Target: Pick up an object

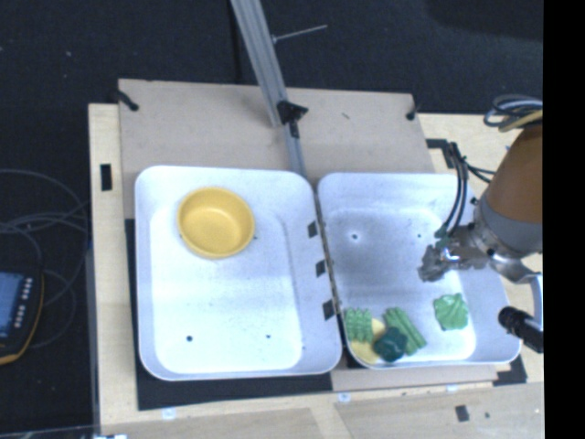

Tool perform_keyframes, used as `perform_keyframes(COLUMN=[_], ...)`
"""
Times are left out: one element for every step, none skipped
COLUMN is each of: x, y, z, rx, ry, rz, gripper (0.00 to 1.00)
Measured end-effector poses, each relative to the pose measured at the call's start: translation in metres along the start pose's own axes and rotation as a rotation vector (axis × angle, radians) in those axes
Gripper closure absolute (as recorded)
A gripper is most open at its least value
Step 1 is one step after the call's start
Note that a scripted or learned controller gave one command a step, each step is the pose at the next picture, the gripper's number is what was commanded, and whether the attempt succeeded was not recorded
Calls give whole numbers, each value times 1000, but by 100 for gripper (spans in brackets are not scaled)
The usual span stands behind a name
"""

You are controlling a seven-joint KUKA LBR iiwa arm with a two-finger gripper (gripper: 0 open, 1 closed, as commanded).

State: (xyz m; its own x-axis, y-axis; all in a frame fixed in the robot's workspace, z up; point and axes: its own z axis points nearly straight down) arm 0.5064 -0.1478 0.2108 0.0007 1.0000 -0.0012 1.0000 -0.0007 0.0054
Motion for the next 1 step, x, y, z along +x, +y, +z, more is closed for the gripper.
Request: perform_keyframes(x=[0], y=[1], z=[-13], rx=[3], ry=[1], rz=[-1], gripper=[100])
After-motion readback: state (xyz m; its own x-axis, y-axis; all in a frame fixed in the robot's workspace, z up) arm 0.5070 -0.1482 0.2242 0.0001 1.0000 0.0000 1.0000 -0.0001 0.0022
